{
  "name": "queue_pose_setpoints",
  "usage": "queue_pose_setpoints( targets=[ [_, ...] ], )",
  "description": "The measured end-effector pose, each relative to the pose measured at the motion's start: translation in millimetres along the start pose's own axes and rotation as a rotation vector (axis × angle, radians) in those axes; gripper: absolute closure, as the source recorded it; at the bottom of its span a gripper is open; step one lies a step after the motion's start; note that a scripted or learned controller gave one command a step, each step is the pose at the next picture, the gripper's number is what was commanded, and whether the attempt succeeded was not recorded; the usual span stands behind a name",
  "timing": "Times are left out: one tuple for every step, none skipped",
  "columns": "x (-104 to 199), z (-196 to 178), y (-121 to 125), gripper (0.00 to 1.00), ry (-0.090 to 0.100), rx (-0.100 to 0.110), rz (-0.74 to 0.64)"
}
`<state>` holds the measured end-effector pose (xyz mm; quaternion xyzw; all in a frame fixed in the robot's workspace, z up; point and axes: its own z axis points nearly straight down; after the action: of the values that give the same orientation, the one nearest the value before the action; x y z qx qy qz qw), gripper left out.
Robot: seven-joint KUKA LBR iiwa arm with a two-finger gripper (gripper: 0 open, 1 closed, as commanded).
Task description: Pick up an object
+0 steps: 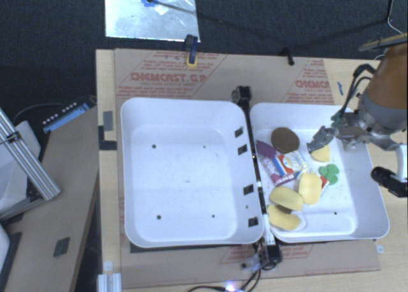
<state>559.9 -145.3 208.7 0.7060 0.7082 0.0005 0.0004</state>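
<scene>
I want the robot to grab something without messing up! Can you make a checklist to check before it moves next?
1. Objects within reach in the right white bin: ok.
2. Two-finger gripper positioned over that bin: ok.
3. Gripper near a target, the pale yellow piece: ok.
4. Fingers open for a grasp: cannot tell.
5. Round brown disc lying apart from the gripper: ok.
6. Yellow pieces crowded together by the bin's left wall: not ok.

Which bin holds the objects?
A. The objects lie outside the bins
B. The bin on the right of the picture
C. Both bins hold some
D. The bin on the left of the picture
B: the brown disc, the packet and the yellow pieces all lie in the right bin, where the pincer hangs over them.
</scene>
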Motion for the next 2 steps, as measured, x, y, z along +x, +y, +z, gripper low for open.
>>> queue_pose_setpoints(
  targets=[
    [14.3, 104.0, 17.3, 0.0, -0.004, -0.02, 0.002],
    [64.5, 120.3, 70.8, 0.0, 0.0, -0.014, -0.007]
  ],
)
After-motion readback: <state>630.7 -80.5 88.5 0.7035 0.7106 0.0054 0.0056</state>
